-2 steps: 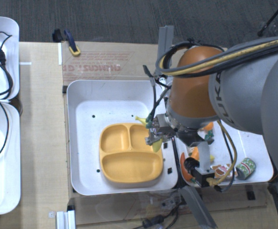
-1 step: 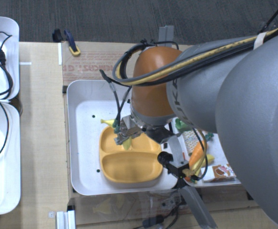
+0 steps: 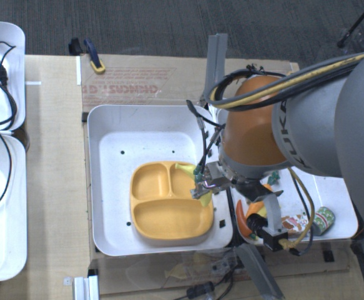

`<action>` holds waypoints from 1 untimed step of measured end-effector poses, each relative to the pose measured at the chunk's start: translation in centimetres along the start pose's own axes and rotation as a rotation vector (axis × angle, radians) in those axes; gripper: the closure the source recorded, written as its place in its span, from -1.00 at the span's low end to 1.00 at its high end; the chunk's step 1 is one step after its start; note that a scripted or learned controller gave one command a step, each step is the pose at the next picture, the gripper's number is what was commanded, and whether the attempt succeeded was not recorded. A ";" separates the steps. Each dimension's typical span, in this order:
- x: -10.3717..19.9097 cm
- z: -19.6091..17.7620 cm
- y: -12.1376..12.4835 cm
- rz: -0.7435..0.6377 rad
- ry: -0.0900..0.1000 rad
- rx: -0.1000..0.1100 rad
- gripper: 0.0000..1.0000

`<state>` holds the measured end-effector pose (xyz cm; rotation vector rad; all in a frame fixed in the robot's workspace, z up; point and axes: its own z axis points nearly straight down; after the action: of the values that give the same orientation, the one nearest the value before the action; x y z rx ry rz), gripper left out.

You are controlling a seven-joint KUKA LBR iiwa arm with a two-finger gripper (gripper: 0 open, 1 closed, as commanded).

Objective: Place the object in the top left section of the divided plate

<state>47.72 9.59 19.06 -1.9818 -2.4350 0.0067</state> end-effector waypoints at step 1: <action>3.3 -1.3 4.1 -0.015 -0.001 -0.002 1.00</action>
<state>51.09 13.64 20.35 -1.9642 -2.4512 0.0056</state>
